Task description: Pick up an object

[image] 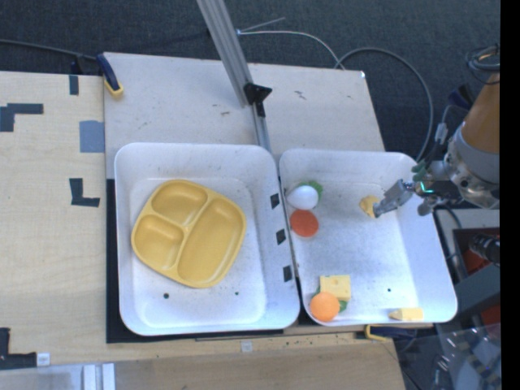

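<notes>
The right bin (422, 254) holds several small items. A white ball (303, 196) lies near its left wall, with a red-orange disc (304, 223) just below it. A small yellow piece (369, 207) lies at mid-right. Near the front lie a yellow cube (335, 286), an orange ball (324, 306) and a small yellow block (405, 314). My gripper (409, 202) hangs over the bin's right side, open, with nothing between its fingers. Its left finger (393, 199) is just right of the small yellow piece.
The left bin (134, 299) holds a yellow divided plate (189, 232). A metal rail (227, 39) slants down from the top to the gap between the bins. Cables lie on the bench behind the right bin.
</notes>
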You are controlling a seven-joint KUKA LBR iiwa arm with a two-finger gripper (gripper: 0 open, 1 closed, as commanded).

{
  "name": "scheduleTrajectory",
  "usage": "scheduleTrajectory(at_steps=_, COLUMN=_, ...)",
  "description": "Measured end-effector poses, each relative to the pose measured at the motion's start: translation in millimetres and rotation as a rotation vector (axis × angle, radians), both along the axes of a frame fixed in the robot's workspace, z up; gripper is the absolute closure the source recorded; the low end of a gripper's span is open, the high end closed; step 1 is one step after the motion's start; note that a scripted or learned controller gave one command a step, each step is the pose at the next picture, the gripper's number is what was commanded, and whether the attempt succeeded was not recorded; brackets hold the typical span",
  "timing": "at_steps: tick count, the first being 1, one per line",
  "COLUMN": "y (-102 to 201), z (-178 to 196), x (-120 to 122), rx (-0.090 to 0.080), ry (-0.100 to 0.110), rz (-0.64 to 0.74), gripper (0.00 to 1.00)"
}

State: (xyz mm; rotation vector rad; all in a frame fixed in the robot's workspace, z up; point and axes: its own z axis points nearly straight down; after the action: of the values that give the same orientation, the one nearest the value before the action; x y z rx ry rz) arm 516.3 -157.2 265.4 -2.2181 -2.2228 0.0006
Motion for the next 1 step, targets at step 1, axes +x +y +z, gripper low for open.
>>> scheduleTrajectory(at_steps=1, y=0.9, z=9.7, x=0.2, rx=0.001, ry=0.001, rz=0.002, gripper=1.0)
